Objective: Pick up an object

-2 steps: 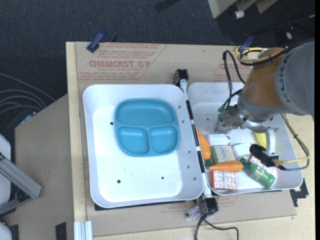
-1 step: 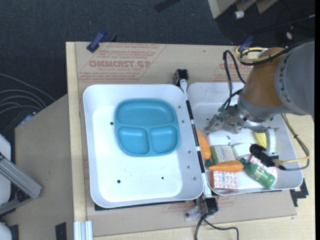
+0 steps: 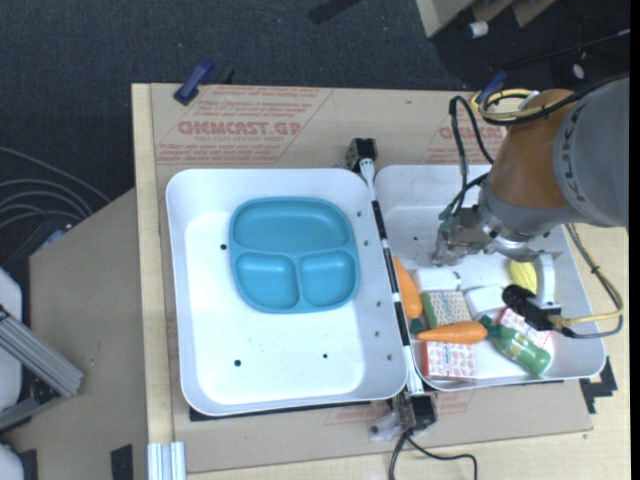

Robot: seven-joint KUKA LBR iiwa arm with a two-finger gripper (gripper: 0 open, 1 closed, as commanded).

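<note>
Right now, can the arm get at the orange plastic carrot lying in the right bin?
Probably yes. The orange plastic carrot lies on top of the pile in the right white bin, nothing over it, and the gripper hangs just above it in the same bin.

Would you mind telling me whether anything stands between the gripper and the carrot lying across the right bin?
Nothing visible does. The gripper hangs over bare bin floor, and the carrot lies uncovered on top of the pile, toward the near wall.
</note>
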